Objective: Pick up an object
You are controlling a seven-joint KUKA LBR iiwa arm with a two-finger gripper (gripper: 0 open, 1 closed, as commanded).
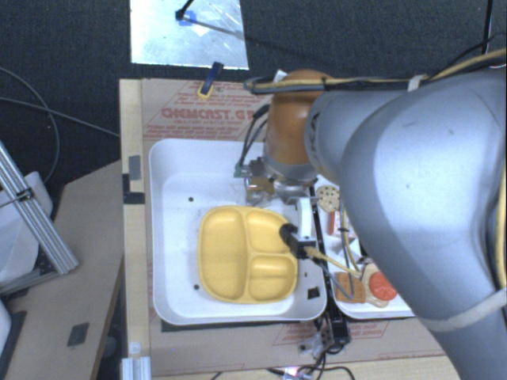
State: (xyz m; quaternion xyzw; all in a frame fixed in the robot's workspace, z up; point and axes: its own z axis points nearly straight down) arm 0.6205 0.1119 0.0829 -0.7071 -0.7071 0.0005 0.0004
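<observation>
A yellow plate with three compartments (238, 256) lies in the left white bin (170, 204), filling its near half. My gripper (271, 187) hangs under the orange wrist band, over the far right edge of the plate, close to the wall between the two bins. Nothing shows between the gripper and the plate. The big grey arm hides most of the right bin (384, 312).
In the strip of the right bin that shows lie an orange-red round thing (381, 286), a brown piece (352, 289), a tan speckled disc (329, 197) and thin pale sticks (345, 248). A cardboard sheet (198, 113) lies under the bins, with a small blue and yellow thing (210, 80) on it.
</observation>
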